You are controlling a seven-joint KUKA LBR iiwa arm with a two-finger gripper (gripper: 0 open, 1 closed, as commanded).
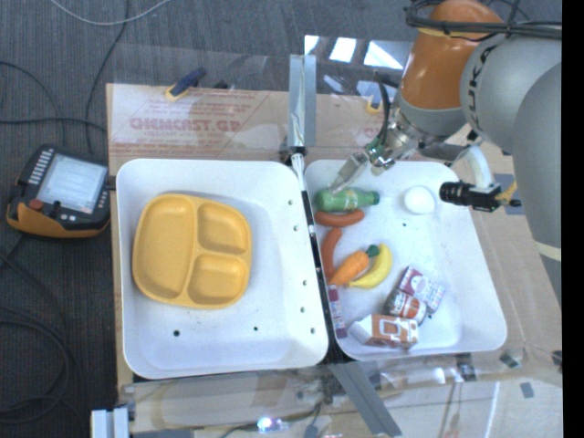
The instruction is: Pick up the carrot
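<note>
Sitting far left of the tool (349,173), off the counter's (182,121) edge, is a pendant (59,192) with a lit screen. Nearer, in the left bin (155,349), lies a yellow tray (192,249) with three compartments, well apart from the tool, below and to its left. A clear upright divider (301,99) stands between the bins, just left of the tool and above it.

The tool hangs over the upper left part of the right bin (474,308), slanting down and to the left from the orange band (438,62); its tip is right above a green bottle (347,198), and whether it is released or clenched cannot be told from here. A sausage (339,217) lies just under the bottle, and a second one (329,247) stands lengthwise below that, near the bin's left wall.

The carrot (351,265) lies well below the tool, slanted, its green end up and to the right, touching a banana (376,270) on its right side. Nothing grips it. Lower and to the right of the tool are two cartons (401,313), and to its right a white round thing (419,200)
</note>
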